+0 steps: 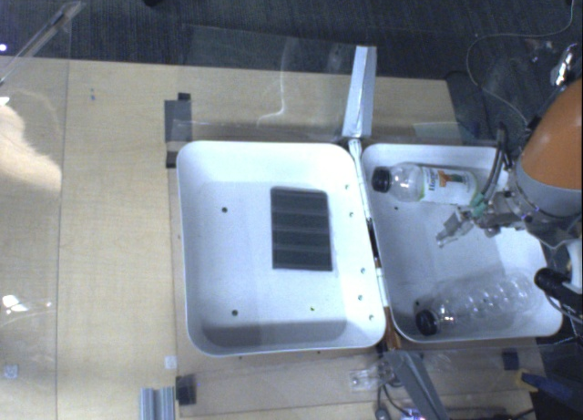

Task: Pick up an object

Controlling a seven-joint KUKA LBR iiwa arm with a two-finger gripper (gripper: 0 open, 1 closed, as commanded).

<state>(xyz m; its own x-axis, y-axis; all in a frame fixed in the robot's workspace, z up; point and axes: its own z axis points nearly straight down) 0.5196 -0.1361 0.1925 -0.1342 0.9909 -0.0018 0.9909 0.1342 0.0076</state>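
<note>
I see my gripper (458,223) hanging over the right bin (397,254), but I cannot tell how it is set. Just beyond it, against the far wall, lies a clear labelled bottle (424,181) with its black cap toward the left bin (205,227). A second clear bottle (474,307) lies along the near wall, well apart from the gripper. A dark ribbed pad (301,229) lies in the left bin.

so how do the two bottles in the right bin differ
The far bottle carries a label and lies near the bin's far wall, cap pointing left; the near bottle looks bare and clear, lying along the near wall with its cap at lower left. The far bottle lies just beside the hand; the near bottle lies farther from it. Both are clear plastic, dark-capped, on their sides.
</note>
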